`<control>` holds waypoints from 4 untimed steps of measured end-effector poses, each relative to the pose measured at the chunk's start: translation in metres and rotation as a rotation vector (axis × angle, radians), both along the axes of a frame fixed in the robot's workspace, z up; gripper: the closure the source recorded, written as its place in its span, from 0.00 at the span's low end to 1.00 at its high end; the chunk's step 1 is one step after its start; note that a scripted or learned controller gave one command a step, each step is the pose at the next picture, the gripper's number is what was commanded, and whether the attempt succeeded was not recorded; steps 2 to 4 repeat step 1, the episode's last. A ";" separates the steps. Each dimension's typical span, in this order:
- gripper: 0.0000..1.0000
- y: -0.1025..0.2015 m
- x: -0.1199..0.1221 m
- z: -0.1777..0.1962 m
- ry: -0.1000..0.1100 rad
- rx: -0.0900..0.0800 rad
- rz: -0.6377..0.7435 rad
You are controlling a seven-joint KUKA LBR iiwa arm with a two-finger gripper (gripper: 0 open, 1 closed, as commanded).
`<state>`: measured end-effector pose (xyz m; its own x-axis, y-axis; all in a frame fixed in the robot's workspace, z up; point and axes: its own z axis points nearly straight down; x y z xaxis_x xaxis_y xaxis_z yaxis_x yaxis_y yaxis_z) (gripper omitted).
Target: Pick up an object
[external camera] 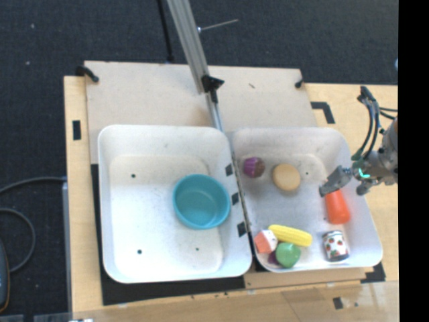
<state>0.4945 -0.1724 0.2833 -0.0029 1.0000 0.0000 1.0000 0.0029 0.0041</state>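
Gripper [348,183] poised with fingers spread just above the orange cylinder [338,206] at the right bin's [305,139] far-right wall — the approach step, nothing grasped (other toys lie leftward) — a descent and close around that cylinder looks next.

Pale wooden bench [79,180] on dark, seemingly carpeted floor [40,25]; slanted metal pole [188,35].
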 end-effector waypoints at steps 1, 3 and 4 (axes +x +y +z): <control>0.00 0.001 -0.002 -0.042 0.005 -0.002 -0.003; 0.00 0.001 -0.002 -0.042 0.005 -0.002 -0.003; 0.00 0.001 -0.002 -0.042 0.005 -0.002 -0.003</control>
